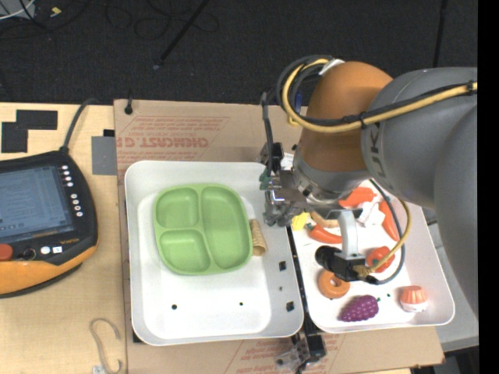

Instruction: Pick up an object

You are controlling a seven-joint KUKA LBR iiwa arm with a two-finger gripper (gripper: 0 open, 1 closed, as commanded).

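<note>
Arm [405,131] overhangs right bin [437,302]; gripper [274,201] at the bins' divide, finger state indiscernible; grapes [359,308] near.

Two shallow white bins sit side by side on the surface: the left bin [148,302] and the right bin [437,306]; one arm [405,139] reaches over them. The left bin holds one green divided plate [201,229] and one small tan cork-like piece [258,238]. In the right bin, one purple grape bunch [359,308], one brown doughnut [334,285], one pink-and-white piece [412,297], and several orange pieces partly hidden, their number unclear; one tablet-like pendant [39,220] lies beside the bins.
</note>
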